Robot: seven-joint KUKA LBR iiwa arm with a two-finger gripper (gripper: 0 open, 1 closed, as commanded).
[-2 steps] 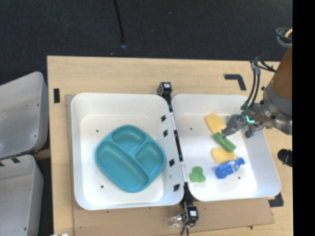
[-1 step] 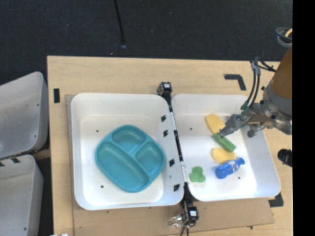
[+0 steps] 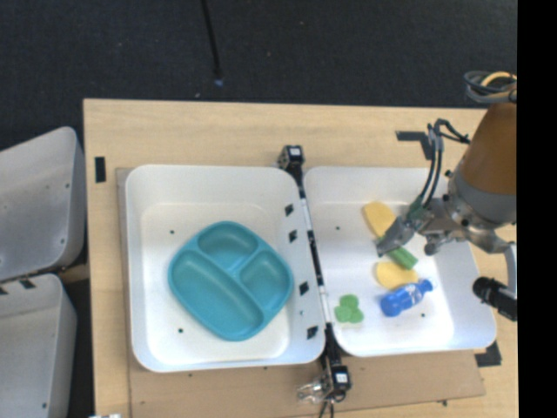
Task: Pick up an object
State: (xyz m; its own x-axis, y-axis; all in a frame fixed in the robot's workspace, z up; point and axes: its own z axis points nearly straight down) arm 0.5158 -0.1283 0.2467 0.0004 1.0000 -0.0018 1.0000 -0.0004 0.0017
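White plastic bins, two, side by side on the wooden bench (image 3: 218,129). Left bin (image 3: 148,198): one teal divided plate (image 3: 228,279), lying flat, well apart from the arm. Right bin (image 3: 348,190): five small pieces loosely clustered, likely dropped in as pick targets: two yellow pieces (image 3: 378,217) (image 3: 392,274), one small green block (image 3: 402,257), one green clover-shaped piece (image 3: 348,309), one blue bottle (image 3: 406,297). Gripper (image 3: 398,238) low over the cluster, just above the green block, between both yellow pieces; fingers seemingly apart, nothing clamped between them.
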